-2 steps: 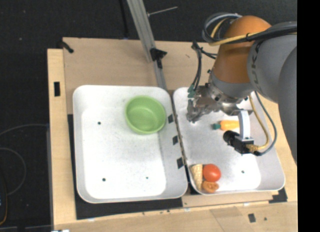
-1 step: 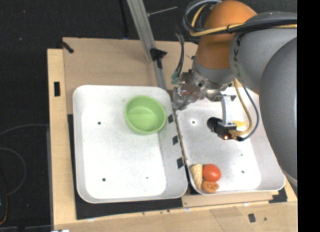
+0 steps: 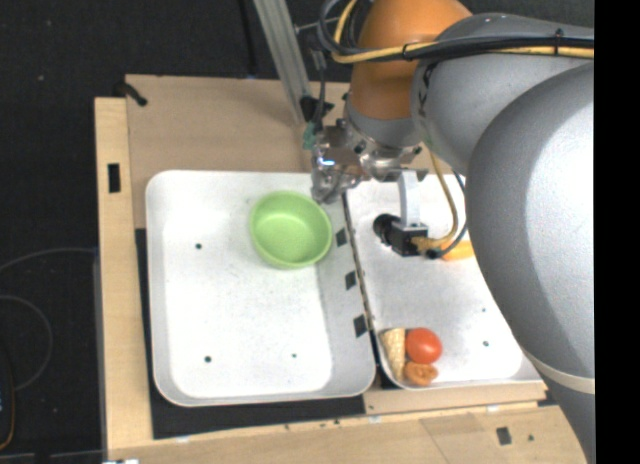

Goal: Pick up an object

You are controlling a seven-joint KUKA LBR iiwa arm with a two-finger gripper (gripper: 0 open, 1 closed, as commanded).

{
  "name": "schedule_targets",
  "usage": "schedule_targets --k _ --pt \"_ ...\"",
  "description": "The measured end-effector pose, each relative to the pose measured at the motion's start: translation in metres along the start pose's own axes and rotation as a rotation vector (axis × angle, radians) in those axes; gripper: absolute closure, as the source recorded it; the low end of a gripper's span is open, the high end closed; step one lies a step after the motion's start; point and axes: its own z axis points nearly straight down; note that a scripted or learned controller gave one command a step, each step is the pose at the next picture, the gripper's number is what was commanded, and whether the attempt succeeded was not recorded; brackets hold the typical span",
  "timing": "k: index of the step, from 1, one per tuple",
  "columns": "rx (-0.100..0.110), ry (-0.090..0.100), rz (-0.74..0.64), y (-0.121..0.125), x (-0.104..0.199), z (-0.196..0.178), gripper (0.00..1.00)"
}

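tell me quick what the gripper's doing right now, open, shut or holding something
Gripper: cannot be told whether open or closed; it sits at the far rim of the green bowl, with nothing visibly held.

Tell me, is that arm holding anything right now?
Cannot be told. The gripper sits at the green bowl's far rim, but no grasp is visible.

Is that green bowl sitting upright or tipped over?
Upright. The green bowl in the left bin shows its round open mouth facing up, with nothing visible inside.
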Motion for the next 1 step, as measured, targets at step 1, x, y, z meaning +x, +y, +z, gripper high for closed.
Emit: schedule_targets --k 1 --pt "0.003 -0.002 0.001 -0.0013 -0.0029 -0.0007 0.00"
